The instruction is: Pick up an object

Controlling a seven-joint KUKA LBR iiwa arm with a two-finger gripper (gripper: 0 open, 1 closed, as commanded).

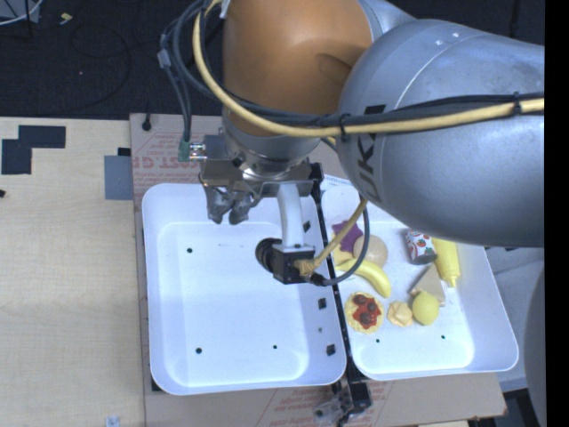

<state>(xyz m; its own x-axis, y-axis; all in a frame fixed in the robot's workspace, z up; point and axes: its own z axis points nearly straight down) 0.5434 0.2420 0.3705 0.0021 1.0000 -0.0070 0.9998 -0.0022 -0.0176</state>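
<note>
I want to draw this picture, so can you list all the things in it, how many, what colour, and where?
shallow plastic bins: 2, white, side by side on the bench
curved toy banana: 1, yellow, right bin
round toy pizza slice: 1, yellow with red topping, right bin
toy lemon: 1, yellow, right bin
plastic squeeze bottle: 1, yellow, right bin
small printed box: 1, red and white, right bin
robot arm: 1, grey with orange band, from the right
claw: 1, grey, over left bin

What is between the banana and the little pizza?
Nothing. In the camera view, the banana curves just above the pizza slice, with only a thin strip of bare white bin floor between them.
</note>
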